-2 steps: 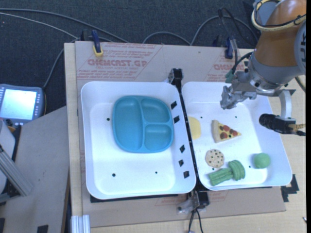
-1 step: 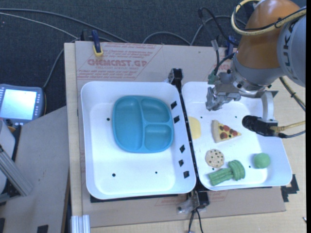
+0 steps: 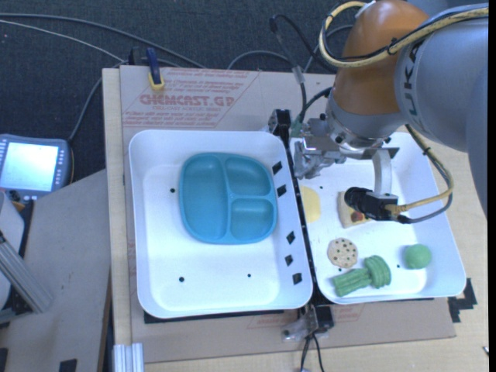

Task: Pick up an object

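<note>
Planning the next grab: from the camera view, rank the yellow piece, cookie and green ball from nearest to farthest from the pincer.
From the pincer:
1. Yellow piece, just below it, by the divider.
2. Cookie, further down the right bin.
3. Green ball, toward that bin's far right.

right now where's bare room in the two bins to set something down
Left bin: bare floor in front of the blue plate and along its left wall. Right bin: crowded, with the gripper over the yellow piece, then cookie, green toy and green ball; a small bare patch by its far right wall.
</note>
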`<state>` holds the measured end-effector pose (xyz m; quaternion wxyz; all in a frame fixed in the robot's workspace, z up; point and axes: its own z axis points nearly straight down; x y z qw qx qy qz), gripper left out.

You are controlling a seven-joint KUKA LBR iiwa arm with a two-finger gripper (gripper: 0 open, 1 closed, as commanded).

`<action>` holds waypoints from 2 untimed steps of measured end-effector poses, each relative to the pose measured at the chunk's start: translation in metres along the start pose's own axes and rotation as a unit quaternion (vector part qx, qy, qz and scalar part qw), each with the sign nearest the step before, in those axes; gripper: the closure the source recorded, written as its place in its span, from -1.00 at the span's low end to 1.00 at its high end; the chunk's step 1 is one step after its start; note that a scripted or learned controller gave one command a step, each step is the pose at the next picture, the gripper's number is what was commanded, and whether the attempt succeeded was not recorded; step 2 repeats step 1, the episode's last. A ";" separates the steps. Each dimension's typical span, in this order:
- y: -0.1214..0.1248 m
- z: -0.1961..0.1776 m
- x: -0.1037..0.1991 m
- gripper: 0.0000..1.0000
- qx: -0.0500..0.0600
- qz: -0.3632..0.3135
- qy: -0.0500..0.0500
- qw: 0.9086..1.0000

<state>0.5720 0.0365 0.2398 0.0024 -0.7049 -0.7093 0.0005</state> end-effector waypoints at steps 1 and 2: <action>0.004 0.010 0.047 1.00 -0.001 0.000 0.000 1.000; 0.004 0.010 0.047 1.00 -0.001 0.000 0.000 1.000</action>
